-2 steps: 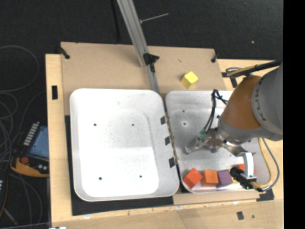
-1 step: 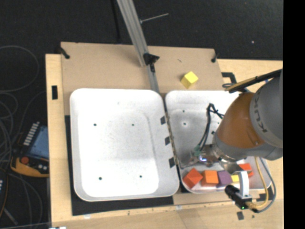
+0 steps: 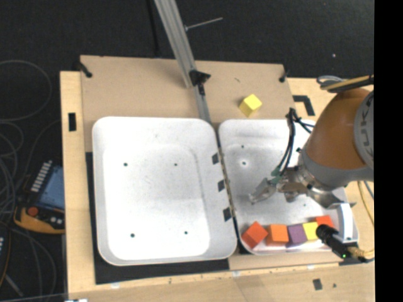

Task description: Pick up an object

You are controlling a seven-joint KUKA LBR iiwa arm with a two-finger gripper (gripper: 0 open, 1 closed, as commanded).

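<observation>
Arm reaching in from right, wrist hanging over right bin, tilting toward bin centre. Gripper hovering above bin floor, well apart from blocks; jaws' state impossible to tell, metal parts blurring together.

Row of blocks lying along right bin's near wall: orange block, second orange block, purple block, yellow block. Red-orange piece partly hiding behind black cable fitting.

Yellow cube sitting on counter beyond bins. Left bin lying alongside.
</observation>
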